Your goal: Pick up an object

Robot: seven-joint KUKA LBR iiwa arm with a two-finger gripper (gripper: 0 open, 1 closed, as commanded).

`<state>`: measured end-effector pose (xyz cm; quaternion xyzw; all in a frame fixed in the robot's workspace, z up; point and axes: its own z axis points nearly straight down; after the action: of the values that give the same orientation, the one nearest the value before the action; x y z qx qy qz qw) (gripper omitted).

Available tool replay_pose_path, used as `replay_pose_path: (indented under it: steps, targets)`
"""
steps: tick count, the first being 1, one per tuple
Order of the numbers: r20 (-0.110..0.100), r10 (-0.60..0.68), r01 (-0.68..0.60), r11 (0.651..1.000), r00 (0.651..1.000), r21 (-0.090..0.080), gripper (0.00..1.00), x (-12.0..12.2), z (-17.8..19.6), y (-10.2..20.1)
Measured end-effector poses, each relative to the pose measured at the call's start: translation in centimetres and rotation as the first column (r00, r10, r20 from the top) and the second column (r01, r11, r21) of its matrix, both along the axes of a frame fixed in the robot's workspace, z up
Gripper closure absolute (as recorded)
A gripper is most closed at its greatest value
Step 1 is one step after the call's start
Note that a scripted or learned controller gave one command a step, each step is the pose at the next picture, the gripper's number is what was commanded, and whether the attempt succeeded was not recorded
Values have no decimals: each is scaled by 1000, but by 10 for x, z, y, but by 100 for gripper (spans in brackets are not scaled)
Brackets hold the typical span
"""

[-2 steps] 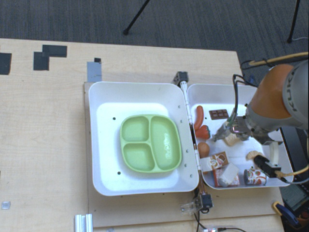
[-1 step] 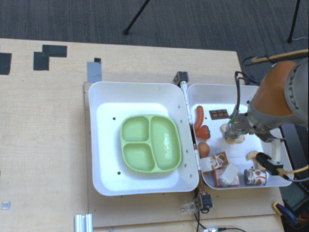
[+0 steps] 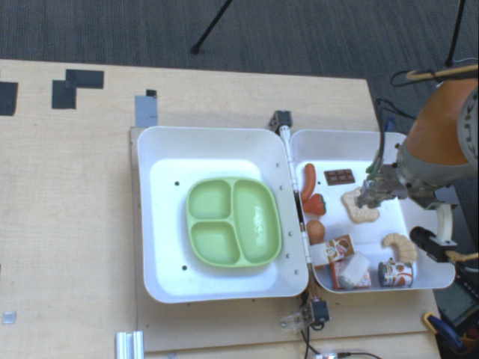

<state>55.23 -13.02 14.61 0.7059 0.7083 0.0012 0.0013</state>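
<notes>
Your gripper sits low in the right bin, right over a pale beige bread-like piece; you cannot tell its opening from this angle, and nothing shows plainly between the tips. That piece lies directly beneath and slightly left of the gripper, its long axis running roughly from upper left to lower right, its upper part hidden by the gripper. Just left of the gripper lies a dark brown chocolate bar, flat. Below the gripper, toward the bin's near edge, a croissant curves, with a small can on its side beyond it and a white packet beside a red-and-brown carton. Farther left, along the bin wall, a red sausage points up and down, above a red pepper and a brown egg. Open floor remains between the gripper and the croissant. Farthest left, the other bin holds a green divided plate on the tabletop.
</notes>
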Motion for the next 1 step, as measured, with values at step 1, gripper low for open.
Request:
replay_pose_path:
  steps: [1]
  targets:
    - [0,0,0,1000,1000,0,0,0,0,0]
